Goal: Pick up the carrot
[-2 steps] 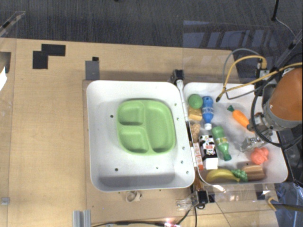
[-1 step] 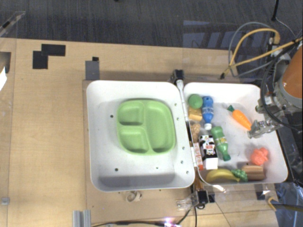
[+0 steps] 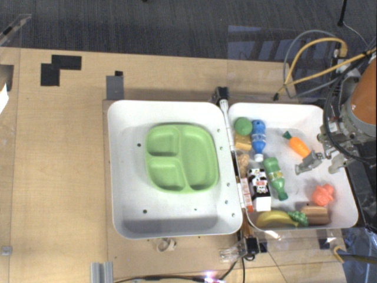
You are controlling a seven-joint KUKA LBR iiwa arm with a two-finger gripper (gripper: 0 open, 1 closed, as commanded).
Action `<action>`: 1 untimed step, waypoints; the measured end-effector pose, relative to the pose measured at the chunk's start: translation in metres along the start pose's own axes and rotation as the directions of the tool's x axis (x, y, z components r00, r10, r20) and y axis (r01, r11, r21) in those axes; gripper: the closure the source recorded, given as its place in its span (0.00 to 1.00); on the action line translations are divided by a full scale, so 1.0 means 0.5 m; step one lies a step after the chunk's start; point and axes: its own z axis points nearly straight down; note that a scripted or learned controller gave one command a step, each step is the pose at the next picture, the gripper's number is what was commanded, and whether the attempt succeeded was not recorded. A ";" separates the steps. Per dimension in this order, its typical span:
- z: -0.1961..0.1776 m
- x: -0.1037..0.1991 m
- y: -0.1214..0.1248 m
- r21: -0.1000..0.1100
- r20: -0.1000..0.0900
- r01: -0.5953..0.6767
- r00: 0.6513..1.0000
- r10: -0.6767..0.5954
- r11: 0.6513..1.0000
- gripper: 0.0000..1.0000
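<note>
Camera view looks down at a slant on two white bins side by side on the tabletop, and from where I stand the job looks barely started. The carrot, a short orange piece with a green top, lies flat on the floor of the right bin, not lifted and not gripped. The hand hangs just beside it, on the side away from the carrot's green end, low over the bin floor. Its two fingers look spread apart with nothing between them; one metal tip sits close to the carrot's orange end, but I see no contact and I would not call it a grip.

So what is done, as far as I can judge: the arm has the hand inside the correct bin and near the right thing. What is left is nearly everything that counts: lining the open fingers up over the carrot's body, lowering around it, closing, and raising it clear of the bin.

Other things crowd that bin. A pinkish-orange lump lies near the hand on the side away from the carrot. Farther off, past the carrot, stand a green bottle, a blue bottle and a green ball; a banana lies along the bin's near wall. The left bin, well away from the hand, carries a green divided tray.
</note>
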 end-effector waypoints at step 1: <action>-0.017 0.069 -0.133 0.000 0.000 -0.053 0.999 0.053 0.999 0.00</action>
